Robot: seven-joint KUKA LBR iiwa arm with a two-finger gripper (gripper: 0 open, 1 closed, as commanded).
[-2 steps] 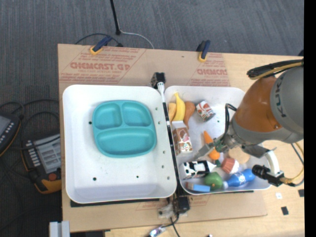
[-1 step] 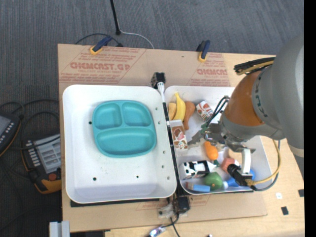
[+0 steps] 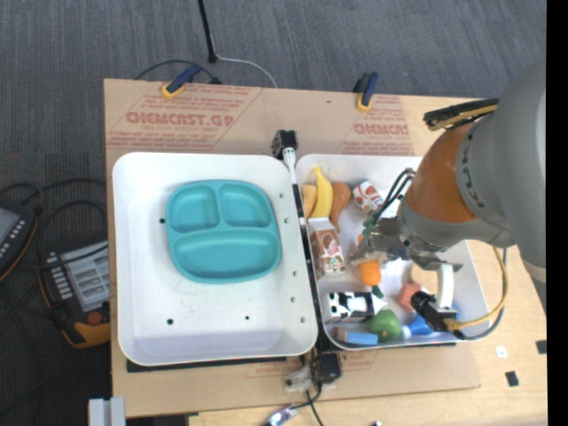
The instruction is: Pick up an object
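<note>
Camera view is read from the front rim of the right bin [image 3: 390,343] backward: small toys are heaped there, and the orange piece [image 3: 370,273], probably light, hard plastic, is best taken across its width. Just behind it the gripper [image 3: 380,238] is lowered; its opening cannot be told.

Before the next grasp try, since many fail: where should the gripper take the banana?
Probably across the banana's middle, from straight above. It lies curved along the right bin's left wall, so the fingers would close across its narrow width, beside the small carton.
</note>
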